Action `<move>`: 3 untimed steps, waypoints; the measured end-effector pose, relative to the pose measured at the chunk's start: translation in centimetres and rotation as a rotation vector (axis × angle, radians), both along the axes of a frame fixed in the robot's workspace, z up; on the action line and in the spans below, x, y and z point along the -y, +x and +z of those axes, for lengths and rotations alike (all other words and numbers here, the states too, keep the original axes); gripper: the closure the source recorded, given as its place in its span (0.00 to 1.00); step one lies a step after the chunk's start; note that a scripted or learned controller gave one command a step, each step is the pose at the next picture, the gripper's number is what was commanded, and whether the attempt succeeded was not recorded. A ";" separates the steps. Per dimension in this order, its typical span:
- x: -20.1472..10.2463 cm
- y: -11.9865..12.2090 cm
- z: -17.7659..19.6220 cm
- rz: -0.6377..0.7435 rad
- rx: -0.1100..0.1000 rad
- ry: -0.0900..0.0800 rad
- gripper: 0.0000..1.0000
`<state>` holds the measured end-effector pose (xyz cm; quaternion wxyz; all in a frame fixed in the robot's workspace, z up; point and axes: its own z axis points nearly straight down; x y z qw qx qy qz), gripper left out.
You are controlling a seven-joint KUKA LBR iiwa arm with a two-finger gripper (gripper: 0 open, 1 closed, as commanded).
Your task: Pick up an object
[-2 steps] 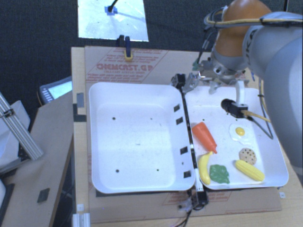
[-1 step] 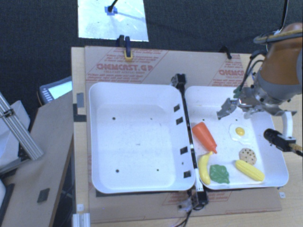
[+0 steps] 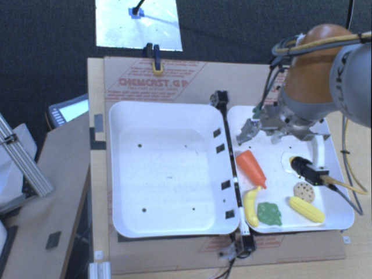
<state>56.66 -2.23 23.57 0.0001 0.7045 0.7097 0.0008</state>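
My gripper (image 3: 246, 131) hangs over the upper left part of the right bin (image 3: 342, 211), just above and behind an orange carrot (image 3: 251, 166). The carrot lies slanted near the bin's left wall and nothing shows in the gripper. Along the bin's front lie a yellow banana (image 3: 251, 205), a green leafy piece (image 3: 269, 213), a round brown cookie (image 3: 303, 192) and a yellow corn cob (image 3: 307, 209). A pale round piece with a yellow spot (image 3: 288, 161) is partly hidden by the robot's own hardware.
The left bin (image 3: 119, 156) stands beside the right one, with a black-clipped divider (image 3: 228, 156) between them. Both rest on a cardboard sheet (image 3: 154, 81) on the bench. The grey and orange arm (image 3: 317, 68) reaches in from the upper right.
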 end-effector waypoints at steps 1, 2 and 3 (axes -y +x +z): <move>-6.1 8.4 0.0 0.003 0.008 0.001 0.00; -1.7 9.0 -5.4 -0.009 -0.002 -0.003 0.00; 2.6 10.4 5.4 -0.009 0.011 -0.004 0.00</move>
